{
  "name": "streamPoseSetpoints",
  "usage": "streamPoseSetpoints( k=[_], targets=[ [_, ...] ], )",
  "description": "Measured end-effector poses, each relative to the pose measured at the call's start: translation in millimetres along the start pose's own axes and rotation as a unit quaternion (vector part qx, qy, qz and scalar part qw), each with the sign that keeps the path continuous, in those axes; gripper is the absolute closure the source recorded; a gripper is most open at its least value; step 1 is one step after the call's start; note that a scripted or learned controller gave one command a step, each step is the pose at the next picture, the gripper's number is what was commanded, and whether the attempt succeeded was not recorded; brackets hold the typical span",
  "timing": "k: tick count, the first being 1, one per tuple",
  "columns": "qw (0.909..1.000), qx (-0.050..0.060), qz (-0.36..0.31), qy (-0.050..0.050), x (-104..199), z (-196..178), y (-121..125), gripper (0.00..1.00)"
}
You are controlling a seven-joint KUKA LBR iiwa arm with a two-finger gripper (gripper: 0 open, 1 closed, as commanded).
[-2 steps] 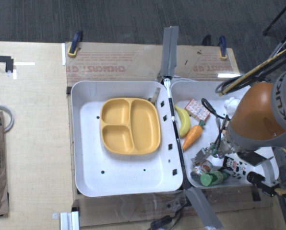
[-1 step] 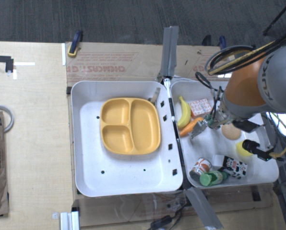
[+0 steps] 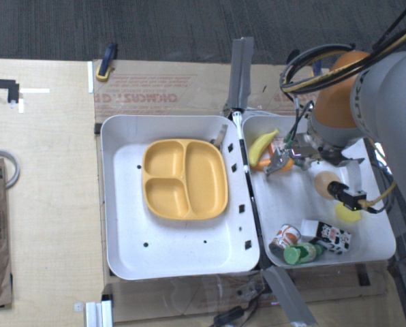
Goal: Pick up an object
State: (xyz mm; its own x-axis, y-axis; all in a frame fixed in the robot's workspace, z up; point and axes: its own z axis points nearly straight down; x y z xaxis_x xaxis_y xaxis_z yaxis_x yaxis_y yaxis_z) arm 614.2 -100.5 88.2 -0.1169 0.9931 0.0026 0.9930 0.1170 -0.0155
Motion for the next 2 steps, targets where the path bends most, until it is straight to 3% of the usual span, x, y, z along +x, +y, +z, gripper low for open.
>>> streamPoseSetpoints(
  k=[1, 2],
  targets=[
    [0.9987, 0.000, 0.052, -0.002, -6.0, -1.4, 36.3, 0.00],
    [0.9984, -0.008, 0.055, -0.002, -44.5, -88.4, -19.7, 0.00]
  ],
)
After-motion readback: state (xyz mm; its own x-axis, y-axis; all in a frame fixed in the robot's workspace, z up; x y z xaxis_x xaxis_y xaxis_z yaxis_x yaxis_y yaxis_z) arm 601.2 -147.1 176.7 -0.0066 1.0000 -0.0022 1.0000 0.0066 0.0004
